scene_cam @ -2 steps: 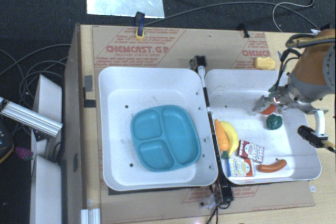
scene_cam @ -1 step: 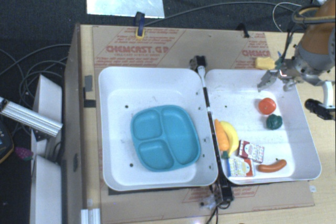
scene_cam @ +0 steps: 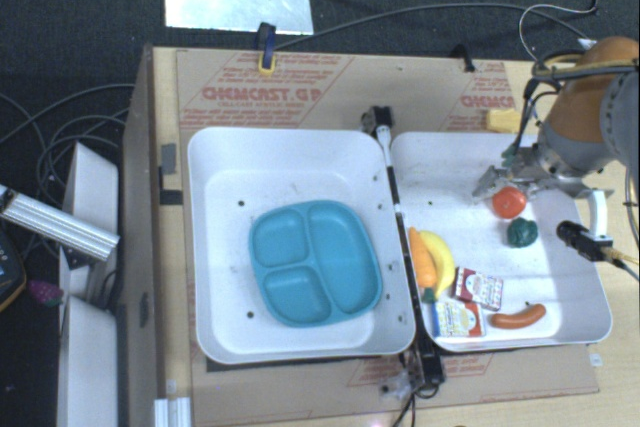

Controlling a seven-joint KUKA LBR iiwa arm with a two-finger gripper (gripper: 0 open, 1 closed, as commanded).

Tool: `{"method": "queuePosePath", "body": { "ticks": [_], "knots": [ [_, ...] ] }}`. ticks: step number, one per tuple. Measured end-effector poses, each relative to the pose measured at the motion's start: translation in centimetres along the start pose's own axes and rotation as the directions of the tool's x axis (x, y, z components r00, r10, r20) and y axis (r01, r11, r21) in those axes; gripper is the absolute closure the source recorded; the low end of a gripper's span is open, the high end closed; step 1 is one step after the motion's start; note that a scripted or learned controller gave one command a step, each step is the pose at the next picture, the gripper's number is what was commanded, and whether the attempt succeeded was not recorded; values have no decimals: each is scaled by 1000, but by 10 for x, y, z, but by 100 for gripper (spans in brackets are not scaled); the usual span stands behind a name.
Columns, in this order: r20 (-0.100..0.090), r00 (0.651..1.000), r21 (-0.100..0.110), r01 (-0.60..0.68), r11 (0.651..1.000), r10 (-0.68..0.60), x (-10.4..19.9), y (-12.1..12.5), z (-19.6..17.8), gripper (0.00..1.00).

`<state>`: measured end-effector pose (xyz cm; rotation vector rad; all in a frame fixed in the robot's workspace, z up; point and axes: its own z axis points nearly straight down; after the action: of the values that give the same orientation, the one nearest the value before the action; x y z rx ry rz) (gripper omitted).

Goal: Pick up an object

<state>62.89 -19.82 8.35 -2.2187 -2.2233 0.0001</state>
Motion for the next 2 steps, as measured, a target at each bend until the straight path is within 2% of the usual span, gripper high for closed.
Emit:
{"method": "queuePosePath", "body": {
  "ticks": [2],
  "knots": [
    [1,1000,-2,-1,1000,1,-8,-27,-1,0]
  ]
}}
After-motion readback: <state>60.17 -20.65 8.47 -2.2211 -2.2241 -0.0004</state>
